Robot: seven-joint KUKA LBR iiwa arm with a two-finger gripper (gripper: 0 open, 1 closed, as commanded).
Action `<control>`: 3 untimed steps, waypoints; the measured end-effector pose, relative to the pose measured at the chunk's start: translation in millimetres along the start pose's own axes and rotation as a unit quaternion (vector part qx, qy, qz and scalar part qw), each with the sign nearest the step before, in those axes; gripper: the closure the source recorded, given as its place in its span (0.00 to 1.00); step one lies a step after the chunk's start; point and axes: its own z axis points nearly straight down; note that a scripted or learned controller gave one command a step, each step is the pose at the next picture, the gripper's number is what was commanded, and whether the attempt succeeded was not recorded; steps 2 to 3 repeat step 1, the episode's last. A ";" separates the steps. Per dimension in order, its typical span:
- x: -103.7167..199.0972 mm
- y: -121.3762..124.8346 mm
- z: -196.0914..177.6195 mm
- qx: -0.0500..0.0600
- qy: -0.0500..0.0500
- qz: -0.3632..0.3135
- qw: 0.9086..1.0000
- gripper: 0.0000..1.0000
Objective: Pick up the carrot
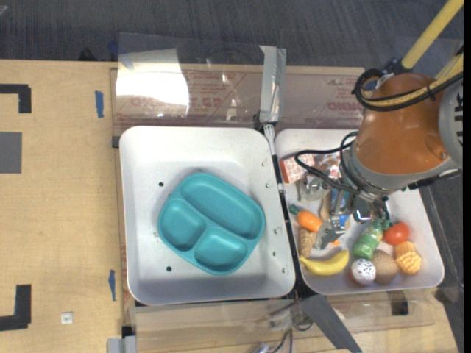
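Carrot [308,220] is lying just left of the gripper [340,219]; finger state unclear, so centring over it is looking wise.

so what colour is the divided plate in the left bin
Teal, plain, no pattern; the divided plate shows clearly in the camera view.

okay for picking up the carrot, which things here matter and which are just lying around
Belongs to the job:
carrot, in the right bin
gripper, right beside it

Just lying about:
banana
tomato
green bottle
corn cob
white ball
teal divided tray, left bin
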 end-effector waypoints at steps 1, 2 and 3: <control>0.0 0.0 0.0 0.000 0.000 0.000 1.000 0.00; 0.0 0.0 0.0 0.000 0.000 0.000 1.000 0.00; 0.0 0.0 0.0 0.000 0.000 0.000 1.000 0.00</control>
